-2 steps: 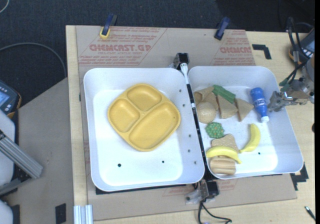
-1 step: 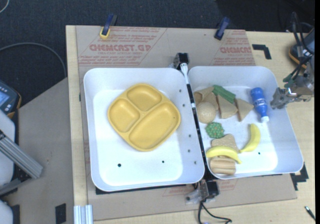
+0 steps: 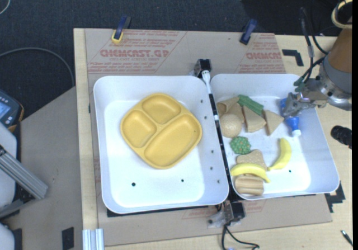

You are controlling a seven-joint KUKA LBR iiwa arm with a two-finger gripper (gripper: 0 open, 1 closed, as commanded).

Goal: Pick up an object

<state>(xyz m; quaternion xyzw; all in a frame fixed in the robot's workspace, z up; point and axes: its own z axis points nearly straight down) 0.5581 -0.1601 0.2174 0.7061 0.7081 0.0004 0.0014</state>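
The end effector (image 3: 293, 110) hangs over the right bin (image 3: 320, 160), near its far right side, with something blue just below it; I cannot tell whether that blue piece is part of the tool or a thing in its grip, nor how the tool is set. The bin holds a cluster of toy food: a banana (image 3: 250, 171) lying on a bread slice (image 3: 249, 160) at the near edge, a second banana (image 3: 283, 154) alone on bare floor, a green piece (image 3: 240, 144), an egg-like ball (image 3: 231, 126), tan wedges (image 3: 254, 121) and a green strip (image 3: 251, 103). The left bin (image 3: 112, 131) carries a yellow divided plate (image 3: 161, 130). These look like light, stiff, smooth plastic, likely slippery. The lone banana seems the easiest pick: grip it across its narrow middle, where the curve cannot roll away.
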